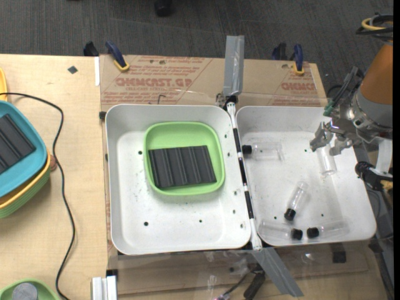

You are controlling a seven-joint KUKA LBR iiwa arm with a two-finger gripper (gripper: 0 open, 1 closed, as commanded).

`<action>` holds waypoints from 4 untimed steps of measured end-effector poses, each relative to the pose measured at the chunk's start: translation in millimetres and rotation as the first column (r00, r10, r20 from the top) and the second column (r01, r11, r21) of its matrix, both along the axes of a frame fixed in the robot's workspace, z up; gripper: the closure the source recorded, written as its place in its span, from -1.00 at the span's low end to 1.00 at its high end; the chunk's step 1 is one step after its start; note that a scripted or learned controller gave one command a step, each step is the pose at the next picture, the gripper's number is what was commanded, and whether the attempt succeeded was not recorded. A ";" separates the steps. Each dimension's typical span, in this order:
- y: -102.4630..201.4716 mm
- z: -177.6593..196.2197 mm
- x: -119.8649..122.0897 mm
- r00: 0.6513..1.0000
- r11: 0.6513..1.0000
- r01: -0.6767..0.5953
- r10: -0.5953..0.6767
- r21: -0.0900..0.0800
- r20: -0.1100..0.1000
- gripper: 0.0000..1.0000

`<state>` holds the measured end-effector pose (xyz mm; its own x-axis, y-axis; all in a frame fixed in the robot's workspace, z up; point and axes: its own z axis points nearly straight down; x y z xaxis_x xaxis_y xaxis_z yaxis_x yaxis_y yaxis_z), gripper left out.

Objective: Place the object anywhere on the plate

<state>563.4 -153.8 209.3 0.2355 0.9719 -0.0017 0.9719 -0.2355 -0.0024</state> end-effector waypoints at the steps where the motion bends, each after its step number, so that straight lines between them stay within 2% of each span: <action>1: 0.0 0.0 0.0 1.000 1.000 0.000 0.000 0.000 0.000 -1.00; 2: -31.9 29.4 -6.4 0.938 0.938 0.346 -0.346 -0.002 0.000 -1.00; 3: -61.5 76.4 -6.0 0.850 0.850 0.526 -0.526 -0.002 0.000 -1.00; 4: -57.0 130.9 17.4 0.642 0.642 0.767 -0.767 -0.004 0.000 -1.00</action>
